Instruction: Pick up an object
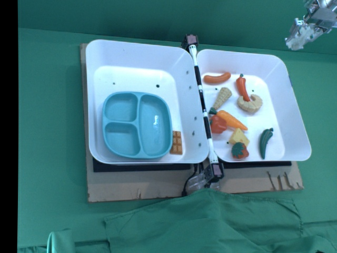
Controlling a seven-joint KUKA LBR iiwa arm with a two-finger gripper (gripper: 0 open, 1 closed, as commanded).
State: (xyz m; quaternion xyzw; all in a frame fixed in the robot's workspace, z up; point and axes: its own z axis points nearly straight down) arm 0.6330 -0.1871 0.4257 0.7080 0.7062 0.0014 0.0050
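The right bin [292, 115] holds several toy foods. Among them are a sausage [217, 78], a red chili [242, 87], a corn cob [222, 97], a tan pastry [249, 104] and a carrot [231, 119]. A red pepper [217, 124], a yellow wedge [239, 136], a small red and green fruit [240, 151] and a green chili [265, 141] lie nearer the front. My gripper [296, 40] hangs high at the top right, beyond the bin's far right corner and well apart from every item.
The left bin [105, 62] carries a blue divided plate [138, 124] and an orange waffle piece [176, 142] by its front right corner. A black and white bar [200, 96] joins the two bins. Green cloth [210, 223] bunches up in front of the bench.
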